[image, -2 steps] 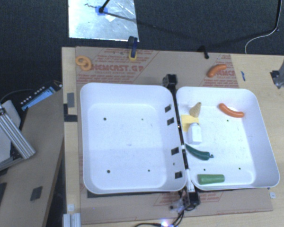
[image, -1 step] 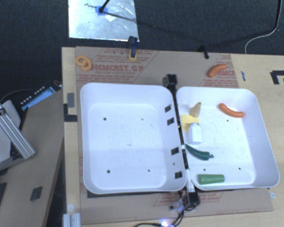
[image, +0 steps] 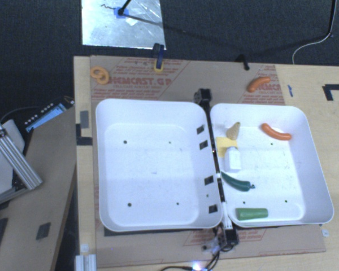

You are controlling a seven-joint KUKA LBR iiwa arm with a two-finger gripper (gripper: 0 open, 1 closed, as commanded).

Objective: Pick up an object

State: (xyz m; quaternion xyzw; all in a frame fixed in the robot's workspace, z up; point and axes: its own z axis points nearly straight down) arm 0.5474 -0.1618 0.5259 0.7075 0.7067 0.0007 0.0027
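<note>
Biggest worry I'm seeing is the right bin (image: 315,168) itself: everything worth grabbing is sitting along its left half, close to the wall it's sharing with the left bin (image: 110,151). Judging from that, a descent there is risking a bump on the wall or the dark divider strip (image: 214,157) between the bins.

Next, crowding. The white block (image: 233,160) is touching the yellow piece (image: 225,144), which is lying right under the tan cone (image: 233,130), so a grab at any of them is probably going to nudge the others or catch two at once.

The green stick (image: 251,213) is lying flat near the bin's front edge, just beside the lip, so I'm guessing it'll slide rather than lift. The dark green pepper (image: 237,182) is looking thin, curved and low, easy to pinch off-centre.

The orange sausage (image: 277,132) is sitting alone toward the back of the bin, well apart from the rest, smooth and rounded; it's looking like the cleanest target, though it could roll.

As for the gripper, I'm not able to tell what state it's in.
</note>
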